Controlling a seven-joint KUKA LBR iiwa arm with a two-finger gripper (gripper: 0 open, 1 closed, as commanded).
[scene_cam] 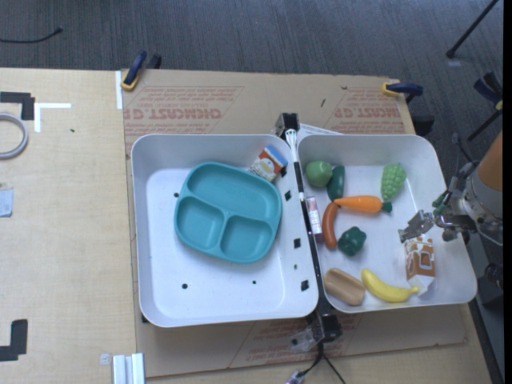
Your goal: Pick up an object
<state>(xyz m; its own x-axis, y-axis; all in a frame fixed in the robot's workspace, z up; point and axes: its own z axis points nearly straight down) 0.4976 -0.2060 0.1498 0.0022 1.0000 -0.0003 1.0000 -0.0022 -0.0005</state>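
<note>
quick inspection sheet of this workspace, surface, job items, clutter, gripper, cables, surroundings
surface: two white bins side by side, left bin, right bin, on cardboard.
job's things: right bin holds carrot, banana, green grapes, hot dog, snack packet.
clutter: teal divided plate and small packet in left bin.
grippers: gripper over right bin's right side.
cables: one at front edge.
surroundings: clamps on cardboard, dark carpet.

At the frame's right edge, the robot's arm (492,184) shows a grey body with an orange band, ending in a metallic end effector (422,224) of silvery, angular parts and small green accents.
</note>
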